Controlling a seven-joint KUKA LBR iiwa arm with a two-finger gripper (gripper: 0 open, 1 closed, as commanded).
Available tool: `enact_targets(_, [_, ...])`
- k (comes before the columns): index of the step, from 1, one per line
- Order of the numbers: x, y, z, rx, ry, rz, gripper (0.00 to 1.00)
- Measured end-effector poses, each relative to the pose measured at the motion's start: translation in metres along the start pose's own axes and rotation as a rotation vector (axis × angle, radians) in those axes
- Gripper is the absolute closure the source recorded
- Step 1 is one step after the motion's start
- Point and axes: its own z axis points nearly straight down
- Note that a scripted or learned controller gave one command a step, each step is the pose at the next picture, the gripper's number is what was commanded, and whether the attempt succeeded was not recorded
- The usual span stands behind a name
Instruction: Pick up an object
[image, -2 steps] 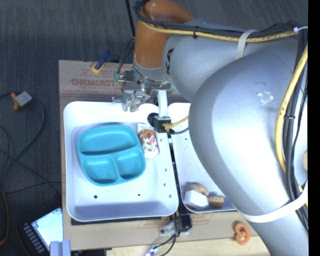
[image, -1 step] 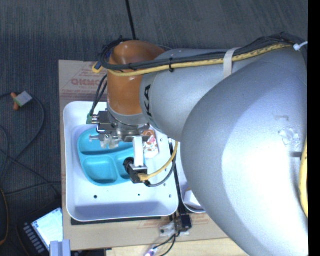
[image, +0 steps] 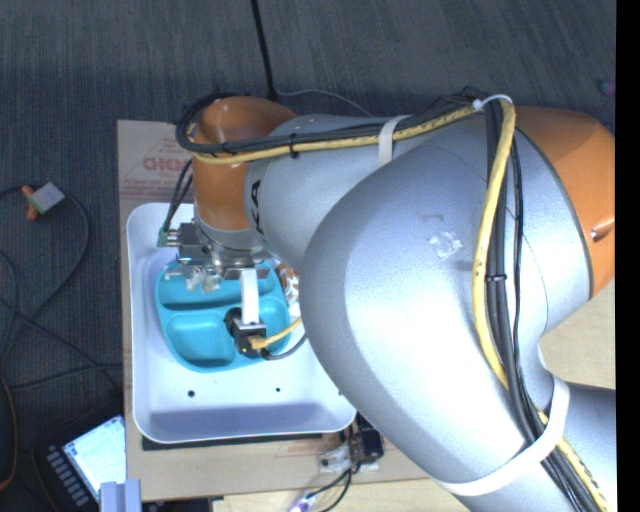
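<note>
My gripper (image: 222, 268) is right over the teal object (image: 205, 330) in the white bin (image: 240, 412). Can't tell grip state. Risk: smooth rounded shell, could slip out w/ off-centre pinch.

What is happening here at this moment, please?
A grey robot arm reaches in from the right and hangs over a white bin. Its wrist end, with the gripper, is low over a blue object lying in that bin. The task is to pick up an object, and the blue one seems to be the target. Whether it is gripped cannot be told from this view, so the pick looks not yet finished.
</note>
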Motion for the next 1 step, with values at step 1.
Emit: enact_targets(1, [0.0014,-0.0587,-0.0716,-0.002,0.003,-0.002,1.00])
